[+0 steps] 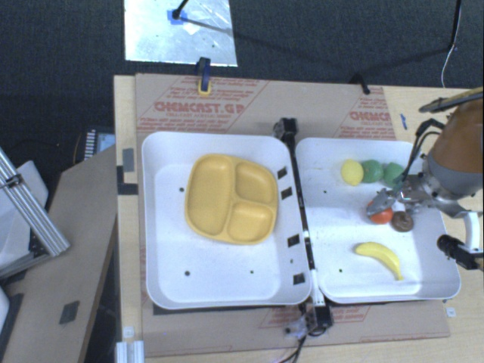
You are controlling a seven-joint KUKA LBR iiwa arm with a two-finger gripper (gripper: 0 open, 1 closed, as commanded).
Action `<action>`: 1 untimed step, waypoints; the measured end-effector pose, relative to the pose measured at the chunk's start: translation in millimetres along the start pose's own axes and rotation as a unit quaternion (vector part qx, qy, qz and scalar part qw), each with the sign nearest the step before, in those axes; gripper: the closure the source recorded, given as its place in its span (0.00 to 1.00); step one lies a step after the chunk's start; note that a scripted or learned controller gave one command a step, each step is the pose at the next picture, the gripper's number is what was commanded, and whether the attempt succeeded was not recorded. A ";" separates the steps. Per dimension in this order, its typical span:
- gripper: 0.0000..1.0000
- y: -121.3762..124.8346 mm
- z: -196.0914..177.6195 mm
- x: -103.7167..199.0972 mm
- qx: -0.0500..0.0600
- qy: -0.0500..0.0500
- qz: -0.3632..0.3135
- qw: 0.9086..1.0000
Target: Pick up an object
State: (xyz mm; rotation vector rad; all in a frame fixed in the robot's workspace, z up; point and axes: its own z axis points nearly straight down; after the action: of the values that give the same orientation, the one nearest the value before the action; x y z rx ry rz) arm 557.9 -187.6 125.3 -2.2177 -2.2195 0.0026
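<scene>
The right bin [340,278] holds a yellow lemon-like ball [352,172], two green round pieces [382,172] beside it, an orange-red piece [381,216], a small brown piece [402,221] and a yellow banana [380,258] near the front. My gripper [389,203] hangs low over the right part of this bin, right at the orange-red and brown pieces. Its metal tips reach down around the orange-red piece; whether they grip it is unclear.
The left bin [166,271] carries a yellow three-compartment plate [231,198]. A black divider [297,218] runs between the bins. The grey arm with its orange band [461,146] comes in from the right over the right bin's edge.
</scene>
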 end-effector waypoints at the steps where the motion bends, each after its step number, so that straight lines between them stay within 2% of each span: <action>1: 0.00 1.6 41.5 0.3 -0.003 -0.001 0.000 1.000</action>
State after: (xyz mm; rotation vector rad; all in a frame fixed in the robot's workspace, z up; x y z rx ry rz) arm 559.3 -187.3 83.8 -2.2221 -2.2242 -0.0021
